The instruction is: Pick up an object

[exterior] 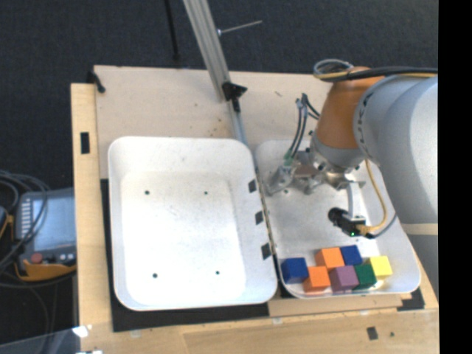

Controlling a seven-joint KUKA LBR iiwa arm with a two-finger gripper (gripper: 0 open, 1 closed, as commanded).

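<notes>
blocks (pixel 338 268) in right bin (pixel 310 212), near corner | left bin (pixel 184 220) beside it

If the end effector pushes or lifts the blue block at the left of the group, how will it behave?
The blue block looks like a rigid cube, so it would probably slide rather than roll. It sits close to the orange block, which may get nudged. It seems small, so likely light.

No legible text, labels, numbers or signs.

Even, fairly bright overhead light; the white bins (pixel 184 220) look slightly washed out, shadows are faint, and the whole frame is soft and grainy.
</notes>
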